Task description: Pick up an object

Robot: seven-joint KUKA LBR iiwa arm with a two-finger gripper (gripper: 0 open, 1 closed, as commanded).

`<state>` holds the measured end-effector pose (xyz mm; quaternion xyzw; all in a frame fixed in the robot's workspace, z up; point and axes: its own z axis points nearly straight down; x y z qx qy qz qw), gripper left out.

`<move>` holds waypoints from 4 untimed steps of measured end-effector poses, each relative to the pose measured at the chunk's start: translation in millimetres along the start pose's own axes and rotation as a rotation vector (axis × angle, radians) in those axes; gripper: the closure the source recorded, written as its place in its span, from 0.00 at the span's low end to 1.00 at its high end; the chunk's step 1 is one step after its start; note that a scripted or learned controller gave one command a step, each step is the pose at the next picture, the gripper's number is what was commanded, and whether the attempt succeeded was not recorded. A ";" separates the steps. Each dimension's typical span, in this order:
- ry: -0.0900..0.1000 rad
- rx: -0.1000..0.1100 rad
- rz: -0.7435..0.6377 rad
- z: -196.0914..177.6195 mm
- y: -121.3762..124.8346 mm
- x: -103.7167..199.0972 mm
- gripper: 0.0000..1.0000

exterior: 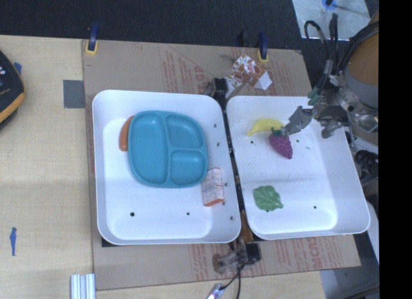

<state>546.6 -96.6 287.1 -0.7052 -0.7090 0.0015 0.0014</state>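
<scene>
Reaching in from the right, the grey arm's two-finger gripper [313,124] hangs over the upper part of the right shallow white bin [335,217], its two dark fingers spread apart with nothing between them. One fingertip [297,122] lies just beside the small yellow banana-shaped toy [264,125] and the purple toy grape bunch [281,144], which touch one another near the bin's upper middle (whether the fingertip actually touches either one cannot be told from this slant). Lower in the same bin, well apart from those two, lies a green leafy plastic toy [267,198].

The left shallow white bin [112,220] holds a blue plastic divided plate [167,148] with three compartments, lying flat. An orange sausage-shaped piece [123,134] peeks out along the plate's left edge, partly hidden beneath it. A small printed packet, white with red-brown markings [213,187], rests just beside the plate's lower right corner, near the bin's right wall.

Both bins sit side by side on a brown cardboard sheet [161,66] laid over the wooden bench.
</scene>
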 end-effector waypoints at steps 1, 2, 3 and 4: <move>-0.002 0.002 0.002 92.0 22.4 -77.8 0.00; -0.001 0.003 0.000 196.6 74.0 -63.8 0.00; -0.003 0.001 -0.003 184.6 75.0 -65.4 1.00; -0.001 -0.001 -0.001 152.7 110.6 -10.1 1.00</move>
